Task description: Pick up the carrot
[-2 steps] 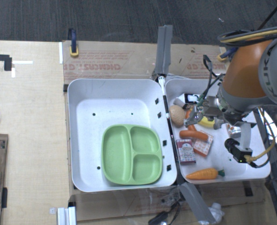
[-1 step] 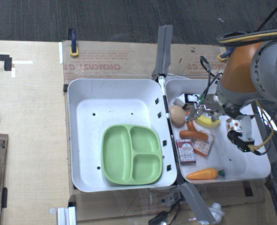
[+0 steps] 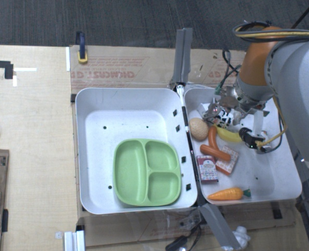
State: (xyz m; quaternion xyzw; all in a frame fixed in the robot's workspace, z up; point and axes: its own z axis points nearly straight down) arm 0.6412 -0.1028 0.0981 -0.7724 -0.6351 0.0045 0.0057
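The carrot (image 3: 228, 194) is orange with a small green tip and lies flat near the front edge of the right bin (image 3: 279, 184). My gripper (image 3: 219, 115) is low at the back of the same bin, well behind the carrot. It hovers over a beige egg-shaped item (image 3: 198, 128), a banana (image 3: 228, 135) and two sausages (image 3: 213, 141). The grey arm with its orange band (image 3: 256, 61) comes in from the upper right.
A red carton (image 3: 207, 169) and a smaller red-and-white packet (image 3: 227, 162) lie between the sausages and the carrot. The left bin (image 3: 91, 140) holds a green divided plate (image 3: 147, 172). A metal divider post (image 3: 183, 56) rises between the bins at the back.
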